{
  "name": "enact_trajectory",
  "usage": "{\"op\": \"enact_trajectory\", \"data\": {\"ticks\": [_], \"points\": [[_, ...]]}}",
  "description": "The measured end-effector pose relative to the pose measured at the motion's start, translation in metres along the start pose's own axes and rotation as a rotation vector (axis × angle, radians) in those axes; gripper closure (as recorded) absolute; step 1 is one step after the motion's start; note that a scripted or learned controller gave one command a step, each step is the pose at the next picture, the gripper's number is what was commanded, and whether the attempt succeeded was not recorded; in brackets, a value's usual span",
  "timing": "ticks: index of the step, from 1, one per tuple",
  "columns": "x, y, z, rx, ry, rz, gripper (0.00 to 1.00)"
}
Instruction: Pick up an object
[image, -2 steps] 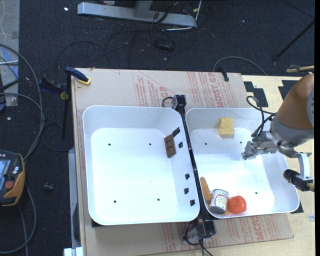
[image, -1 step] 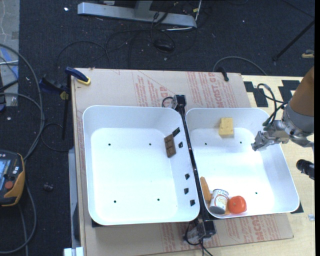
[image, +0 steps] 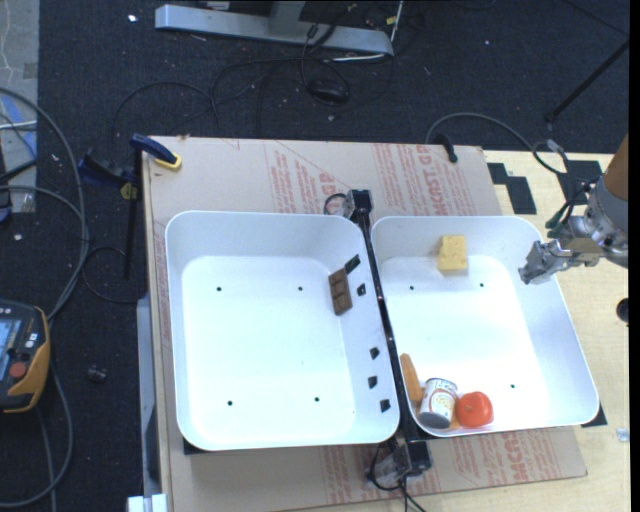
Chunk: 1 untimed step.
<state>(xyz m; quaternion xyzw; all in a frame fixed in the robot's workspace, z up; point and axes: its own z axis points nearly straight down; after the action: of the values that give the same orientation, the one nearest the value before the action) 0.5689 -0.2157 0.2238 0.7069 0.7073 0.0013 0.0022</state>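
Observation:
In the right bin (image: 545, 330) a yellow sponge block (image: 453, 254) lies near the far wall. At that bin's near left corner an orange carrot-like stick (image: 410, 377), a small can on its side (image: 437, 402) and a red ball-like fruit (image: 475, 408) are clustered together. A brown bar (image: 341, 292) rests against the right wall of the left bin (image: 200, 300). My gripper (image: 540, 264) hangs over the right bin's far right rim, to the right of the sponge and apart from it, with nothing seen in it.
The bins sit on a cardboard sheet (image: 280, 170) on the bench. A black divider with clips (image: 372, 300) runs between the bins. A blue and yellow clamp (image: 155, 152) lies at the cardboard's far left corner. Cables trail across the dark floor behind.

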Motion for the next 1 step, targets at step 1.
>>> {"op": "enact_trajectory", "data": {"ticks": [1], "points": [[-0.0001, 0.0007, -0.0339, 0.002, 0.000, 0.000, 1.00]]}}
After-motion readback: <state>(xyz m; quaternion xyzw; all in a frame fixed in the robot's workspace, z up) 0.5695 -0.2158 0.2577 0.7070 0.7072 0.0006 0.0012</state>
